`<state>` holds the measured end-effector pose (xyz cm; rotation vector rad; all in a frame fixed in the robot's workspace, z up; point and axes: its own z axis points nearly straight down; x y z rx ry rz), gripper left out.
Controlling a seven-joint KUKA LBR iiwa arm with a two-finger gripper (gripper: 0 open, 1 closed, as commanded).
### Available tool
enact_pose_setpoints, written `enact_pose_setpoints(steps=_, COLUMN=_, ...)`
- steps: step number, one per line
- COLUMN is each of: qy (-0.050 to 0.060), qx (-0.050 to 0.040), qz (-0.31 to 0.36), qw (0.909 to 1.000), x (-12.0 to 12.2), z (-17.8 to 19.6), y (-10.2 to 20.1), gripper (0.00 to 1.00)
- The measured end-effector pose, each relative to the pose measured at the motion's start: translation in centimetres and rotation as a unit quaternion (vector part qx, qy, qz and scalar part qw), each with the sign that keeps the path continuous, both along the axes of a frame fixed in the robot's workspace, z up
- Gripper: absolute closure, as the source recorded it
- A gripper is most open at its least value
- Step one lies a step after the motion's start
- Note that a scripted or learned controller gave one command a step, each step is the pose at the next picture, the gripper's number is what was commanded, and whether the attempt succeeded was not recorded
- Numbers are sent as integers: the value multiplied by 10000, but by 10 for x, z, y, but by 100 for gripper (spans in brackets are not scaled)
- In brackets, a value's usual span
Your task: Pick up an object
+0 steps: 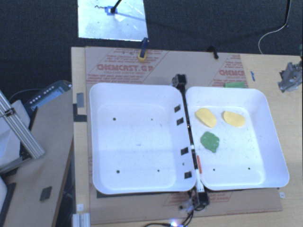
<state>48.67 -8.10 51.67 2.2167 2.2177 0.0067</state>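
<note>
The right bin (270, 122) holds three small objects. A yellow piece (206, 117) lies near its upper left, and a second yellow piece (234, 118) lies just to the right of it. Below the first sits a green crumpled piece (209, 141). My gripper (289, 77) shows as a grey metal part at the view's right edge, above and to the right of the right bin, well away from all three objects. Nothing is seen held in it.
The left bin (102, 141) stands beside the right one, joined by a black-clipped divider (188, 136). Both rest on a cardboard sheet (123, 67). A shiny metal plate (112, 13) lies at the back, and a white cable (274, 30) runs at the upper right.
</note>
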Motion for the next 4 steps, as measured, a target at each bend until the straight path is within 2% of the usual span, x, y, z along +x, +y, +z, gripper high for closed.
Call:
enact_pose_setpoints(steps=1, qy=12, qx=1, qz=-3, qw=10000, x=0, z=19, y=-22, gripper=100)
enact_pose_setpoints(steps=2, qy=13, qx=-14, qz=-31, qw=10000, x=-1, z=19, y=-109, gripper=100)
enact_pose_setpoints(steps=3, qy=16, qx=-8, qz=-1, qw=10000, x=0, z=19, y=-126, gripper=100)
enact_pose_setpoints(steps=4, qy=96, qx=32, qz=44, qw=9999, x=0, z=-133, y=-61, gripper=100)
